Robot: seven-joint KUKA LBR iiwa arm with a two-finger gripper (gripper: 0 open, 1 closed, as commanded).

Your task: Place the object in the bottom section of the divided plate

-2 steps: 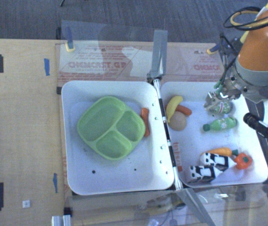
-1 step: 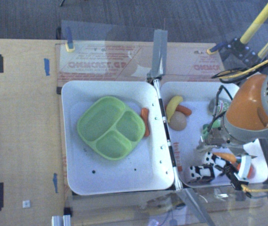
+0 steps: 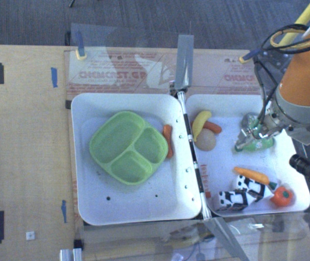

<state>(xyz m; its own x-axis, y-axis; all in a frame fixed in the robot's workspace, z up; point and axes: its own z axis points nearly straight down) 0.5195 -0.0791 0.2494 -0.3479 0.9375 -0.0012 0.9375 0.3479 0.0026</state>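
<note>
A green plate (image 3: 129, 147) with three sections lies in the left bin (image 3: 84, 200), a bit tilted. A small orange sausage (image 3: 168, 140) lies just beside the plate's right edge, touching it or nearly so, on the floor of the bin and not in any section. The right bin (image 3: 220, 162) sits right next to the left one. Near its top left corner there is a yellow banana (image 3: 199, 123), with a small red-orange piece (image 3: 214, 127) beside it and a round tan ball-like thing (image 3: 205, 140) just below. Lower down in that bin lies an orange carrot (image 3: 252, 174), and under it a black and white toy (image 3: 243, 192) that looks like a cow. A red tomato (image 3: 282, 196) sits near the bottom right corner. The grey arm with its orange band (image 3: 302, 83) comes in from the right, over the right bin. Its gripper (image 3: 255, 134) is low in the upper part of that bin, and something green and shiny is at its tip, but it is too blurry to tell what that is. I cannot tell if the gripper is wide or narrow, or if it holds anything. Both bins rest on the light brown bench (image 3: 24, 145), which has blue tape bits (image 3: 54, 76) and black marks on it.
</note>
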